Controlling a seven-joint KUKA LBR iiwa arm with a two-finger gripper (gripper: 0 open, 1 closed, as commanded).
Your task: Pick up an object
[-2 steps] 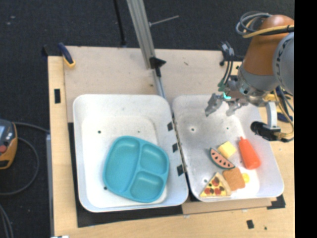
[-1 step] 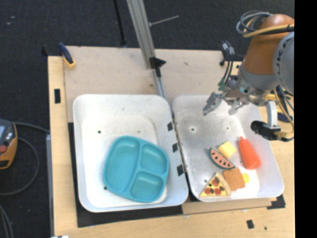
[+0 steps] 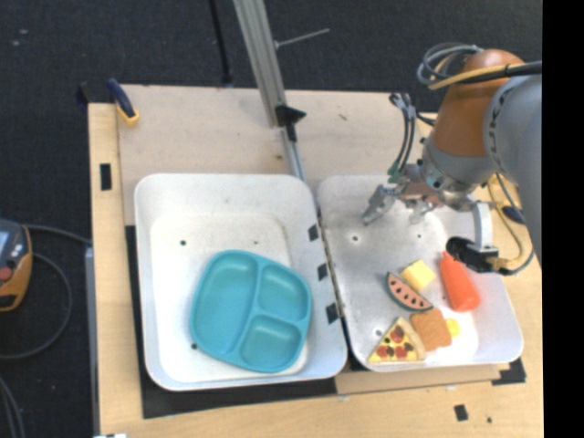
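The pizza slice point(image 3: 400, 343) lies nearest, at the right bin's point(image 3: 365, 272) near edge, touching a toast piece point(image 3: 431, 328). Just beyond are a watermelon slice point(image 3: 403, 290), a yellow block point(image 3: 419, 273) and a carrot point(image 3: 459, 283). All rest in the bin, so nothing appears picked yet. The claw point(image 3: 399, 201), prongs apart and empty, hangs over the bin's far part. The left bin point(image 3: 164, 199) holds a teal plate point(image 3: 251, 310).

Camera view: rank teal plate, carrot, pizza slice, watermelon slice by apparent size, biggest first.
1. teal plate, by far the largest
2. carrot and pizza slice: they look about alike, so I won't rank them
3. watermelon slice, smallest

All lie at similar depth in the bins, so nearness hardly skews it.
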